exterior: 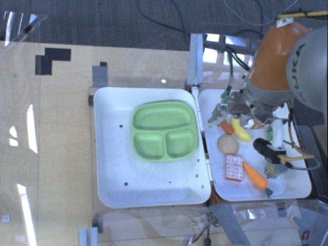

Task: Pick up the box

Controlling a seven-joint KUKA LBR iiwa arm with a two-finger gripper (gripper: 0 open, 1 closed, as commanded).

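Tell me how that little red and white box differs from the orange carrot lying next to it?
The box is flat and rectangular, red and white with print on top; the carrot is plain orange, long and tapered. The box lies roughly square to the bin's sides, while the carrot lies at a slant. The box sits nearer the divider between the bins; the carrot is further right. Both lie in the right bin.

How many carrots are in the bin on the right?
2. One carrot lies near the front beside the box. A second carrot sits farther back next to the banana. The arm may hide others.
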